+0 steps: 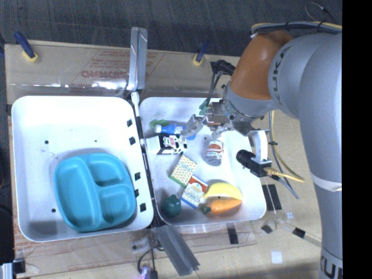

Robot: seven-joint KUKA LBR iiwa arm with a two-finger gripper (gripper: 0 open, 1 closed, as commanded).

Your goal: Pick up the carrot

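Observation:
The carrot (224, 206) is orange with a small green stem end. It lies in the right bin (250, 214) near the front wall, just under a yellow banana (224, 189). My gripper (193, 125) hangs over the back middle of the same bin, well behind and left of the carrot. It is above a blue and green item (168, 127) and beside a small can (215, 151). Nothing shows in its grasp.
The right bin also holds a black-and-white packet (172, 145), a patterned box (183, 170), a second small box (195, 192) and a dark green pepper (171, 206). A blue divided plate (96, 192) lies in the left bin (35, 121). My arm crosses the right bin's far right side.

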